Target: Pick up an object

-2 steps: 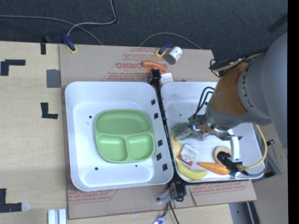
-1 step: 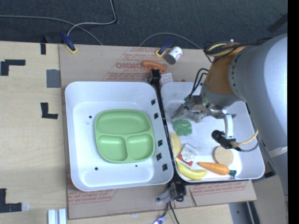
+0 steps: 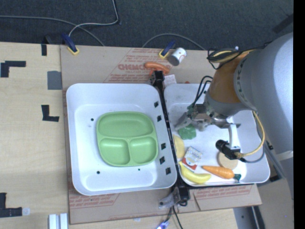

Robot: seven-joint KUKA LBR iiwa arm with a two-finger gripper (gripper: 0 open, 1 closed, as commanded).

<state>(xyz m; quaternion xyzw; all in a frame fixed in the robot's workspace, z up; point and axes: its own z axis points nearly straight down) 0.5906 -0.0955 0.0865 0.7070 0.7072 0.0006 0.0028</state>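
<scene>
My gripper (image 3: 187, 123) is low in the right bin (image 3: 177, 95), near its left wall, right over a small green object (image 3: 188, 133) that lies under its tip. Nearer the front of that bin lie a yellow banana (image 3: 193, 176), an orange carrot (image 3: 218, 171), a small white packet with red print (image 3: 192, 155) and a tan round piece (image 3: 228, 162). A pale yellow item (image 3: 178, 145) rests against the divider. Whether anything sits between the fingers cannot be seen.
The left bin (image 3: 78, 109) holds a green three-compartment plate (image 3: 127, 138). Beyond the bins on the cardboard lie an orange item (image 3: 157, 66) and a small white cup (image 3: 177, 56). The bulky grey arm (image 3: 271, 85) covers the right bin's far right side.
</scene>
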